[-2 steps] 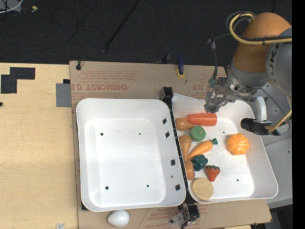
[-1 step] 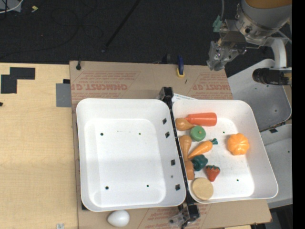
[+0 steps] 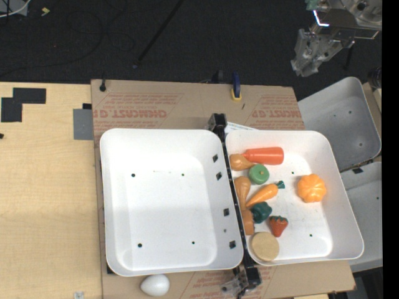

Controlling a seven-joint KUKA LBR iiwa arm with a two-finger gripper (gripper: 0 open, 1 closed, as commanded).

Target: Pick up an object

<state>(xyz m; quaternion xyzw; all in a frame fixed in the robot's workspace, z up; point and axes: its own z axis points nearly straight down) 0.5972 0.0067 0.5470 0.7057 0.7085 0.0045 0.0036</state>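
The pincer (image 3: 310, 55) hangs well above the orange pumpkin (image 3: 311, 188).

A robotics lab: two shallow white plastic bins (image 3: 118, 167) on brown printed cardboard (image 3: 156, 108), black cables (image 3: 156, 36) at eleven o'clock.

toy foods (image 3: 268, 192), clustered in right bin (image 3: 340, 167)
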